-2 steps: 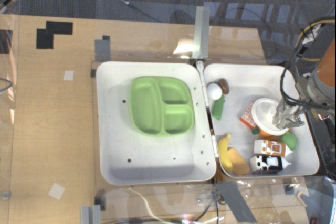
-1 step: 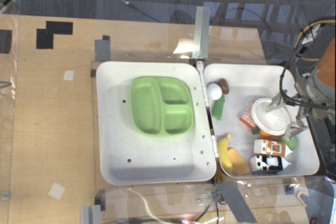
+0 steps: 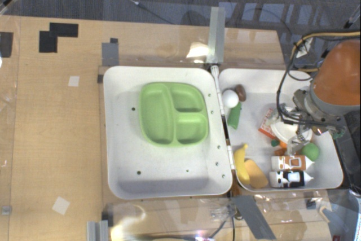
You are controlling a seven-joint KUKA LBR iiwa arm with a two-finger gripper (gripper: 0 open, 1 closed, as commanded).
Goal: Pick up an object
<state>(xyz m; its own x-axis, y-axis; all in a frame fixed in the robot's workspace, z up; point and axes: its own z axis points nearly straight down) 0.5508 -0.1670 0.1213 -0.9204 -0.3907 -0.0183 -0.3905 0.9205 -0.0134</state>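
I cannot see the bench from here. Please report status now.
Gripper low over right bin, among toys. Nothing seen held. Banana free at bin's left edge. Green tray in left bin.

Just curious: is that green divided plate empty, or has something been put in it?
Empty. The plate in the left bin shows bare green in all its compartments.

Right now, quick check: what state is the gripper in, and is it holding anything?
Gripper: cannot be told; it sits low in the right bin among the clutter.
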